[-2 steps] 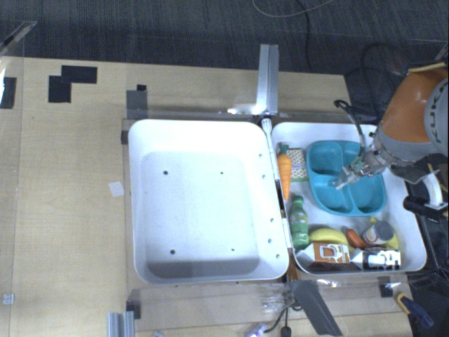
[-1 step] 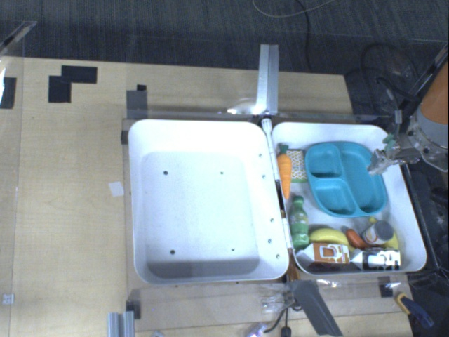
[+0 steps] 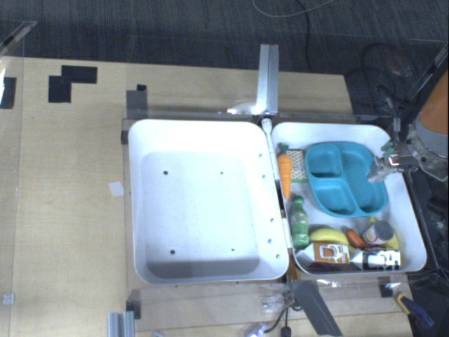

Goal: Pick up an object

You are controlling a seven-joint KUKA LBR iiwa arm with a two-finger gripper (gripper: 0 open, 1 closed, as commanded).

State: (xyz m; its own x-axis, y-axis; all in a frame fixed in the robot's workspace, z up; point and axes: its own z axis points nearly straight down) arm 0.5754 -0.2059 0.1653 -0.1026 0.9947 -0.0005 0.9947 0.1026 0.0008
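In the camera view, you are looking down on two shallow white plastic bins sitting side by side on the pale wooden bench [image 3: 63, 209]. The left bin [image 3: 203, 202] is lying beside the right bin [image 3: 410, 220], which is holding all the objects. A blue sectioned plastic tray [image 3: 345, 177] is occupying the rear of the right bin. An orange plastic carrot [image 3: 283, 168] is lying along the bin's left wall, with a green plastic bottle [image 3: 299, 222] just in front of it. A yellow banana [image 3: 330, 236] and a dark bottle with a white label [image 3: 375, 260] are resting near the front wall. The grey two-finger gripper [image 3: 384, 166] is hovering at the tray's right edge. You cannot tell how its jaws are standing.
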